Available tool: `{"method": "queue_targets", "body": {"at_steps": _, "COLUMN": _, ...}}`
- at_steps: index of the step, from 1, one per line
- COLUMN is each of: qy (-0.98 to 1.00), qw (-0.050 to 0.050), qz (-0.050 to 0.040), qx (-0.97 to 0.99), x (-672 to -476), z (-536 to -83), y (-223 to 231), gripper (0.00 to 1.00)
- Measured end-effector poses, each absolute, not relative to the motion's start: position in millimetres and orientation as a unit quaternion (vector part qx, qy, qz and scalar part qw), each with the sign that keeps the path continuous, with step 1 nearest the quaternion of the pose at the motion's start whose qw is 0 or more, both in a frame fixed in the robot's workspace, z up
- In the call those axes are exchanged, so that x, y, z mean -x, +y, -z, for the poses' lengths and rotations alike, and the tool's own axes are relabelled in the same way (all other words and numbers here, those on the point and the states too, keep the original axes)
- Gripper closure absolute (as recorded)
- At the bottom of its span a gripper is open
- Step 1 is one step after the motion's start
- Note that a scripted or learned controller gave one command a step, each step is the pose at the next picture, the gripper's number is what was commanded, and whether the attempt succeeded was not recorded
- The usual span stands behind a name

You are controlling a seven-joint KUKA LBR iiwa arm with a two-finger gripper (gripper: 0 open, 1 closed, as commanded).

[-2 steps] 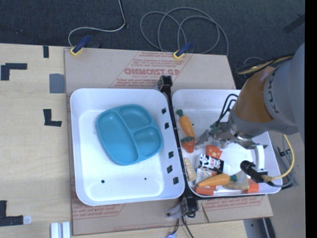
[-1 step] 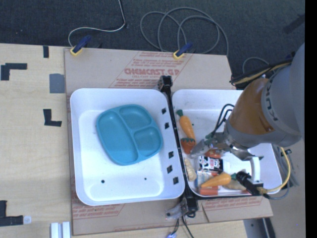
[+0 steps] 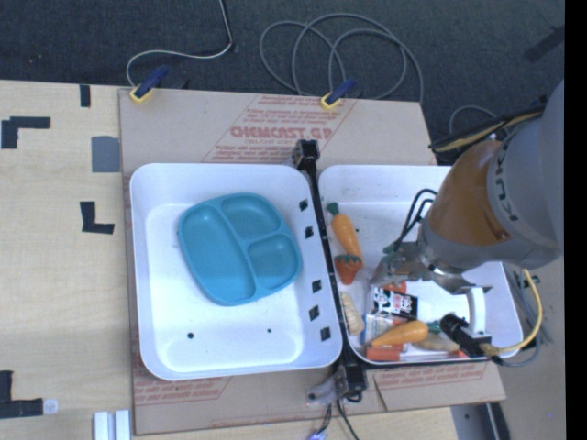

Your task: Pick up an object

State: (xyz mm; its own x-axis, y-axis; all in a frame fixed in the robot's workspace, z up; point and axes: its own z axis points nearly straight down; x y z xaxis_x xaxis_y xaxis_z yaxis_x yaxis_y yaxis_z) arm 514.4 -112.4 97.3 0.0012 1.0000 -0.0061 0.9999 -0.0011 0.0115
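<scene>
In the right bin (image 3: 367, 189), a toy carrot (image 3: 345, 233) lies by the left wall with a red strawberry (image 3: 348, 269) just below it. My gripper (image 3: 393, 266) hangs low over the bin's middle, right of the strawberry and just above a black, white and red packet (image 3: 393, 303). A second orange carrot (image 3: 400, 335) lies below the packet, near the front wall. A pale, bread-like piece (image 3: 350, 313) rests against the left wall. The arm hides the right half of this bin.
The left bin (image 3: 147, 273) holds a blue divided plate (image 3: 240, 247). A black divider (image 3: 316, 246) runs between the bins. Both bins sit on a cardboard sheet (image 3: 275, 131), with loose cables (image 3: 330, 53) on the dark floor behind.
</scene>
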Motion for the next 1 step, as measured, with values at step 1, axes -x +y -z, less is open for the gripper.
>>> {"method": "queue_targets", "body": {"at_steps": 1, "qy": 0.708, "qw": 0.000, "qz": -0.0007, "qx": -0.706, "x": -535.6, "z": -184.9, "y": -54.4, "gripper": 1.00}}
